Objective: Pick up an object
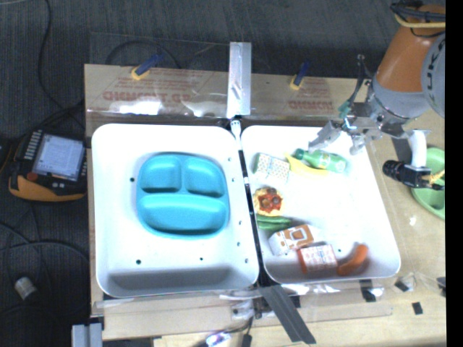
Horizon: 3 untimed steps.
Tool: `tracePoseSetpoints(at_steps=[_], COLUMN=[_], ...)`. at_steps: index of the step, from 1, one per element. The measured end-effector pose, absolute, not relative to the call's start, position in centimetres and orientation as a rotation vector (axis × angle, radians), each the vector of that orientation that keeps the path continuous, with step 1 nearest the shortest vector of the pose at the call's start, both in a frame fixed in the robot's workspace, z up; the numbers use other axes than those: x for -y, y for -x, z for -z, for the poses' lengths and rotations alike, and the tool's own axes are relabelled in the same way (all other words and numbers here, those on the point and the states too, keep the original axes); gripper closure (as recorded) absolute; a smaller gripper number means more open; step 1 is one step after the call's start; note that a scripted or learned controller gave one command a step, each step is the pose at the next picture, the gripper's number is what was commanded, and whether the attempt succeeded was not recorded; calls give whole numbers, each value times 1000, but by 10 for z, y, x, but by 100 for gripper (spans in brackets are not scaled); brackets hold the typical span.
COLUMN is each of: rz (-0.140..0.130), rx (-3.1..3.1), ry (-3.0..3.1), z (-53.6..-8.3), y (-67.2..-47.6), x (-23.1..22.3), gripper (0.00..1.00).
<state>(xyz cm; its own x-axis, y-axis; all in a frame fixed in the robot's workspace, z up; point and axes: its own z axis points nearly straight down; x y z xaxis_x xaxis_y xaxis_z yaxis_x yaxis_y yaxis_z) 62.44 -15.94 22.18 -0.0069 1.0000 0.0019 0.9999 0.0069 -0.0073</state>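
The arm reached in from the right, its orange band above the wrist, and the gripper point(338, 137) hung over the right bin's point(376, 194) far corner with fingers spread apart, holding nothing. A green bottle point(323, 160) lay just beneath and beside the fingertips.

gripper point(338, 137) above green bottle point(323, 160), right bin point(383, 215)
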Motion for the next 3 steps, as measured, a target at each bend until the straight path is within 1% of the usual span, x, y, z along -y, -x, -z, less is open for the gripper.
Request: tracePoseSetpoints(at_steps=[1,2,3], rz=[-6,-8,15], rx=[2224,2414,2487], ry=[2209,2007,1984], z=[-222,-128,-112], y=[-624,-656,-661], x=[159,189,172], gripper=[0,0,0])
